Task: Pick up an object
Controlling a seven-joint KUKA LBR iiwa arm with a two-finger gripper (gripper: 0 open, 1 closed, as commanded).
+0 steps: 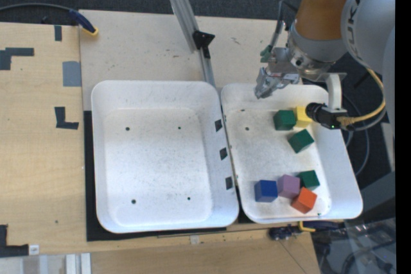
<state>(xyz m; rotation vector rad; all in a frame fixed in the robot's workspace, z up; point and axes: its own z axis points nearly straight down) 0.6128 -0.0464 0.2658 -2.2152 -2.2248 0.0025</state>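
**Gripper parked over the far end of the block bin**

Light wooden bench top [38,157] carries two shallow white plastic bins side by side on a dark mat. I'll use the right-hand white bin [340,192] as the landmark, since all the blocks sit in it.

Starting at its near end: an orange cube [305,201] sits closest to the front rim, touching a purple cube [289,186] just behind it. A blue cube [266,190] is right beside the purple one on the side toward the left-hand white bin [103,106], and a small dark green cube [309,178] sits on the purple one's other side, just beyond the orange.

Further back, near the middle of the landmark bin, a green cube [300,140] lies turned at an angle. Beyond that, another dark green cube [284,120] touches a yellow cube [303,116].

At the far end, the grey arm's two-finger gripper [265,90] hangs over the back rim of the landmark bin, tips pointing down, apart from every block. Nothing is between the fingers; whether they're spread or closed, I honestly can't tell. Past the bin, a slanted grey metal pole [180,0] crosses the bench.
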